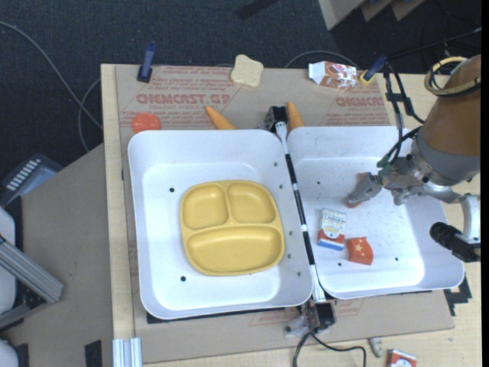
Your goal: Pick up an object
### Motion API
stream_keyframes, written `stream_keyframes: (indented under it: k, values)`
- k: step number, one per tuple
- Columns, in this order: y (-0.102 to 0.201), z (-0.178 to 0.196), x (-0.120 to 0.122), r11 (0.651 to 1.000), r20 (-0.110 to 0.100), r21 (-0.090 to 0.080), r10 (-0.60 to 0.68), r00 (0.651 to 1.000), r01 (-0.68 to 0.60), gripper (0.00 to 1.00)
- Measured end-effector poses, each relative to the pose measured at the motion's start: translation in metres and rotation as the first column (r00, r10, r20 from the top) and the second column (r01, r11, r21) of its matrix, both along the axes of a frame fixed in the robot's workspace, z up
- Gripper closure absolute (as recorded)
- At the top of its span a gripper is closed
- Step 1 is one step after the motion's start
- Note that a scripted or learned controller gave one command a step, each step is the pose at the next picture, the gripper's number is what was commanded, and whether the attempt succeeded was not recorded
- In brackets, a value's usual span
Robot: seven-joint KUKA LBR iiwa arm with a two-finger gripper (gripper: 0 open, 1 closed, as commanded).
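Two shallow white plastic bins sit side by side on a cardboard-topped counter (191, 102) printed with red lettering. The left bin (153, 205) has smooth, rounded walls and holds a glossy yellow compartment plate (231, 226), rounded-rectangular, with two small sections at its 12 o'clock side and one long section at 6 o'clock.

The right bin (397, 277) carries two small things near its 6 o'clock half. A small carton (332, 228), boxy, white with blue and red print, lies toward the bin's 8 o'clock. Just beside it at its 4 o'clock sits an orange-red block (360, 251), angular, with a pale mark on one face.

The arm enters from 3 o'clock, its orange band and grey metal wrist over the right bin's 3 o'clock rim. The end effector (367, 190) is a grey metallic piece pointing toward 9 o'clock, above the bin floor at 12 o'clock of the carton and apart from it. Whether it is wide or narrow cannot be told; nothing shows between its tips.

Outside the bins along the 12 o'clock edge lie a pale toast-shaped piece (246, 70), two orange carrot-like cones (219, 118), a small milk-carton toy (334, 74), a blue clip (145, 63) and an orange disc (145, 121).
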State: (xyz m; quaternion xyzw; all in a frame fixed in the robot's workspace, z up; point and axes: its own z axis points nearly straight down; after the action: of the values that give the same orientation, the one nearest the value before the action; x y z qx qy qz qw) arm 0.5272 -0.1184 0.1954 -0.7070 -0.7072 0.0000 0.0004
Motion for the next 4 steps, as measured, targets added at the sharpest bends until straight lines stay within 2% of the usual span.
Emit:
stream_keyframes:
  k: [1, 3, 4]
  values:
    - [0.017, -0.111, 0.041, 1.000, 0.001, 0.000, 0.000, 1.000, 0.000, 0.00]
    - [0.026, -0.111, 0.013, 1.000, -0.002, 0.001, -0.001, 1.000, 0.001, 0.00]
    - [0.023, -0.111, 0.008, 1.000, -0.002, 0.001, -0.001, 1.000, 0.001, 0.00]
